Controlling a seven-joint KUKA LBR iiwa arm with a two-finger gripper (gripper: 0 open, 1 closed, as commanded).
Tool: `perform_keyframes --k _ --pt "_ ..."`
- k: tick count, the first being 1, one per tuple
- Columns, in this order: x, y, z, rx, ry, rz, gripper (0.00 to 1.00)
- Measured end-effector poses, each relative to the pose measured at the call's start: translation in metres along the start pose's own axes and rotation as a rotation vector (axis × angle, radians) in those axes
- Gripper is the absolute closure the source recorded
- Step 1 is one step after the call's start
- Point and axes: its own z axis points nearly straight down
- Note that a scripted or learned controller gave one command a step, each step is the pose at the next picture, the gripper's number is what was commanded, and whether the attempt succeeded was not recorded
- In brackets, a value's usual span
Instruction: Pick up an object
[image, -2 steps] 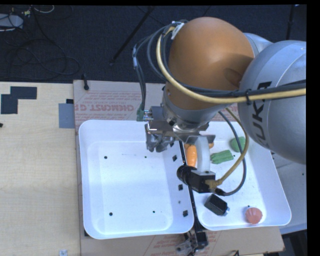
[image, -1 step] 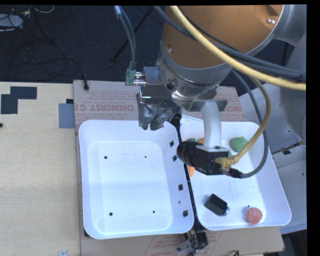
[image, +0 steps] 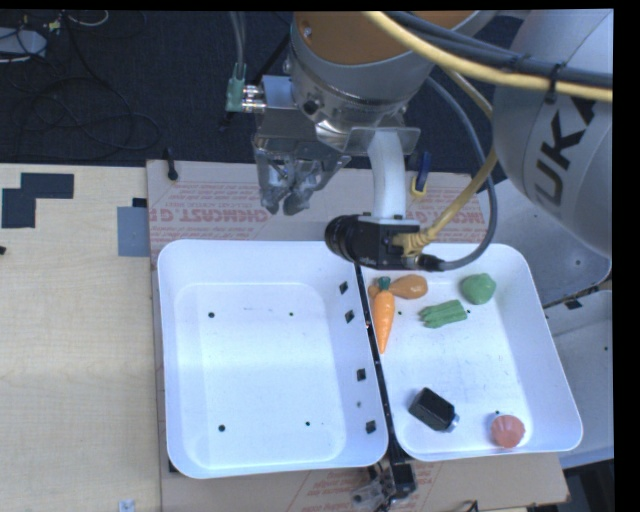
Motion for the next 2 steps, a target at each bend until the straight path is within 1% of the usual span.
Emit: perform_keyframes --k 1,2 --pt "-0.001 -0.045 -0.011 0.005 -0.001 -0.003 1.0" --pt "-0.002 -0.053 0.006 0.006 -0.002 -0.002 1.0"
